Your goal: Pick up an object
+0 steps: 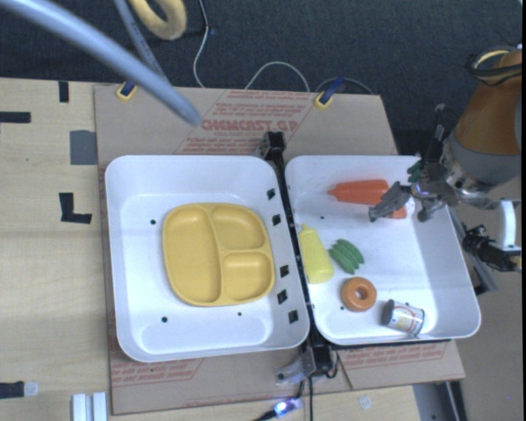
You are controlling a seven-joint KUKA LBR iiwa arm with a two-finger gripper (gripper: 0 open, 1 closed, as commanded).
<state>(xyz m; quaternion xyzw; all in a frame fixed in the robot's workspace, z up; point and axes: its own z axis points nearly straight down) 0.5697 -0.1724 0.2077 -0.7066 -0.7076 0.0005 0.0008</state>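
The right bin [438, 270] holds an orange carrot [358, 191] at its back, a yellow oblong piece [316, 255] by the left wall, a green leafy piece [346, 254], an orange ring like a donut [360, 294] and a small tin can [404, 317] lying at the front. My gripper [405, 210] hangs over the bin's back right part, just right of the carrot's end. Its two dark fingers stand open, with nothing between them. The left finger [387, 207] is close to the carrot's tip.
The left bin [131, 235] holds a yellow divided plate [217, 253]. A black divider [285, 235] runs between the bins. Both bins rest on a cardboard sheet [245, 117]. A grey pole [88, 33] crosses the upper left.
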